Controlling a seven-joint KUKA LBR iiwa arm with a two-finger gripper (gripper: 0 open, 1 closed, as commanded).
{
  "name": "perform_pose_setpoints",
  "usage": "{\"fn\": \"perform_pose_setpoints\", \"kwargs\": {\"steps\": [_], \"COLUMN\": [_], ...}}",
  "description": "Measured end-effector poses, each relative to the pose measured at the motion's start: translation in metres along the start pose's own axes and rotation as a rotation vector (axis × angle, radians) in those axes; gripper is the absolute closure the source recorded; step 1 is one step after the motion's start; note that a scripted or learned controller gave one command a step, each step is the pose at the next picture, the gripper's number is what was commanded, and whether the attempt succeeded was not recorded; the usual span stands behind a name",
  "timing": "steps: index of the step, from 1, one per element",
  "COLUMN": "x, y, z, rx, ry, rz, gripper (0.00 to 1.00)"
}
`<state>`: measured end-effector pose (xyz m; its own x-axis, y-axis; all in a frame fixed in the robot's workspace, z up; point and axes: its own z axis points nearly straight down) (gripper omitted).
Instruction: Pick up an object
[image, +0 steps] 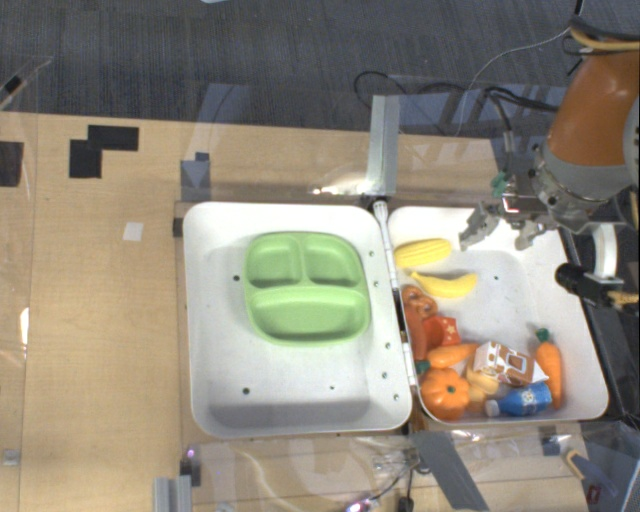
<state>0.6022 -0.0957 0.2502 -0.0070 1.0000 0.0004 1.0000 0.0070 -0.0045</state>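
- We find the grey two-finger gripper (502, 230) at upper right, fingers spread apart, gripping nothing.
- It hangs above the right white bin (585, 345), near the yellow plastic corn cob (423, 251).

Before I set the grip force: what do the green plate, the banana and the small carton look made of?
The green plate looks like moulded plastic, matte, with three smooth pressed sections. The banana seems to be toy plastic: even yellow, faintly glossy, no bruises. The small carton appears to be printed card or plastic; its flat printed faces leave that open.
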Motion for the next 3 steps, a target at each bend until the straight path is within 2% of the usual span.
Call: {"fn": "perform_pose_setpoints", "kwargs": {"steps": [1,2,3], "x": [-0.023,-0.004,-0.034], "y": [-0.041,0.003,0.044], "z": [0.032,0.115,0.122], "rx": [-0.002,-0.001,-0.003], "ry": [0.0,0.0,0.0], "rz": [0.333,0.327,0.414], "gripper": [0.0,0.0,0.0]}}
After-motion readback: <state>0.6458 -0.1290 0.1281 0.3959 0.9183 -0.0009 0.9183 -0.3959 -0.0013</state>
